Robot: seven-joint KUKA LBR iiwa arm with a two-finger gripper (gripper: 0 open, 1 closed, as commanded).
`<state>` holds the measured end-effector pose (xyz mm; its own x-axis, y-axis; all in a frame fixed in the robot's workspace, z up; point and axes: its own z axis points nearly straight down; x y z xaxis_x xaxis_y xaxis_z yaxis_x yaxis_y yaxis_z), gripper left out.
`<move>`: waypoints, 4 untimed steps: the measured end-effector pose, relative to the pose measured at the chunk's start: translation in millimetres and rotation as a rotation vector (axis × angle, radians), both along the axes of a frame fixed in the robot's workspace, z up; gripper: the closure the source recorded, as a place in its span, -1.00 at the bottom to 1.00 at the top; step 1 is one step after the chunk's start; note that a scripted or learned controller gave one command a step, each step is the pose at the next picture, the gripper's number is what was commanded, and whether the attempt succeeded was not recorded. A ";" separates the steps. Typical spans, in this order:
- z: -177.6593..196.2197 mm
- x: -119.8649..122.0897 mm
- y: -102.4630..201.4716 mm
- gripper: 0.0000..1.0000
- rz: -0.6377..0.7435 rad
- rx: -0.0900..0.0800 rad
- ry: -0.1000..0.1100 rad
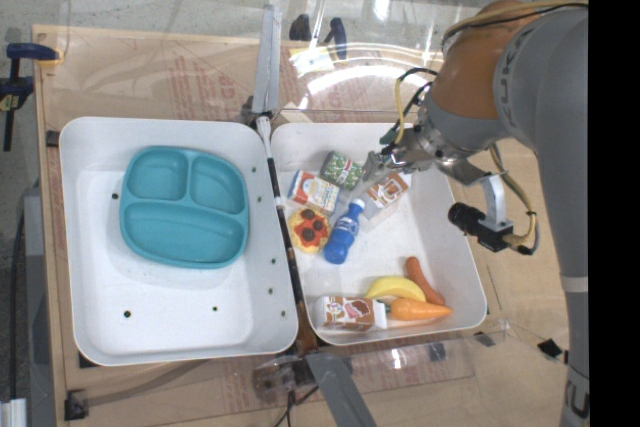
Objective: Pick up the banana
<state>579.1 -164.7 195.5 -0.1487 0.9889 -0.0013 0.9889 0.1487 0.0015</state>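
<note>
The yellow banana [393, 288] lies near the front of the right bin [455, 245], between a brown-and-white carton [350, 312], an orange carrot [421, 311] and a reddish sausage [425, 280]. My gripper [384, 165] hangs over the back part of the same bin, above a small brown carton [389, 194] and well behind the banana. Nothing yellow shows at the gripper.
In the right bin also lie a blue bottle [343, 232], a pizza slice toy [310, 229], a green carton [341, 170] and a red-and-white carton [312, 190]. The left bin [90, 245] bears a teal divided tray [184, 207]. A divider rail [280, 215] separates the bins.
</note>
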 end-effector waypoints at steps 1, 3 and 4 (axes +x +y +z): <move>-0.4 -0.3 -0.2 -1.00 0.000 0.000 0.001; -108.6 -106.4 -20.8 -1.00 0.034 0.001 0.002; -108.0 -14.2 -37.0 -1.00 -0.118 0.001 0.003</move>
<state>564.9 -201.7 87.6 -0.0310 0.9995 -0.0001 0.9995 0.0310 -0.0014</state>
